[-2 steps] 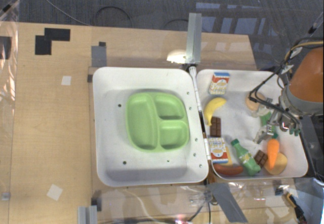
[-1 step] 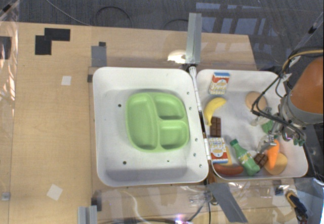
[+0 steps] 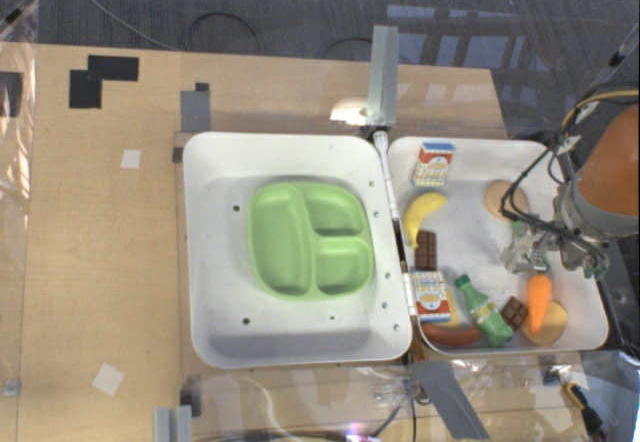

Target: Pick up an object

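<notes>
The gripper [image 3: 530, 255] hangs low over the right bin [image 3: 598, 335], just above the top of the carrot [image 3: 539, 300], but whether it is wide or narrow cannot be told from this slant, and nothing shows between it. The pick looks not yet done: the carrot, the banana [image 3: 420, 214], the green bottle [image 3: 482, 311] and the chocolate bar [image 3: 427, 250] all lie in the bin, while the green divided plate [image 3: 308, 239] sits alone in the left bin [image 3: 215, 180].

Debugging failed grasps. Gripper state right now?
Gripper: cannot be told from this view. It hangs over the right bin, just above the carrot.
</notes>
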Motion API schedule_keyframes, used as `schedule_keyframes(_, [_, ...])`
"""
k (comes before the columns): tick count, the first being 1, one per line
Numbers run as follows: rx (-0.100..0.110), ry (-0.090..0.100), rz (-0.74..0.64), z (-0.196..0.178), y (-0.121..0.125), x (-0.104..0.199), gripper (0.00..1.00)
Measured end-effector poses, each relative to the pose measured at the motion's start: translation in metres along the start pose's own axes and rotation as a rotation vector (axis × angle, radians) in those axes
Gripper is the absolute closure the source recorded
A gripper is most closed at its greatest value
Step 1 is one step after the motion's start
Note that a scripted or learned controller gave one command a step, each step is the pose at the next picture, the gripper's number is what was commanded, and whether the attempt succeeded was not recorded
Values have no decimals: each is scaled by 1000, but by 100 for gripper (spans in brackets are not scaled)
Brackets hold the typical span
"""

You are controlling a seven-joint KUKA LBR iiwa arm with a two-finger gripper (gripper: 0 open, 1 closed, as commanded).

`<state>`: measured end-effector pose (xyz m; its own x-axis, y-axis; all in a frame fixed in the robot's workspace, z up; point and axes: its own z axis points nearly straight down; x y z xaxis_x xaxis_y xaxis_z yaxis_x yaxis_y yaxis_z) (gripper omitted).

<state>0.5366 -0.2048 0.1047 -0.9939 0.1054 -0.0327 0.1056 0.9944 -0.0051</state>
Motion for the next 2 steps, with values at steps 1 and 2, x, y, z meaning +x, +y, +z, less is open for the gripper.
schedule_keyframes(1, [-5,15,-246,-135,28,-12,100])
schedule_keyframes(2, [-10,16,-392,-189,103,-12,100])
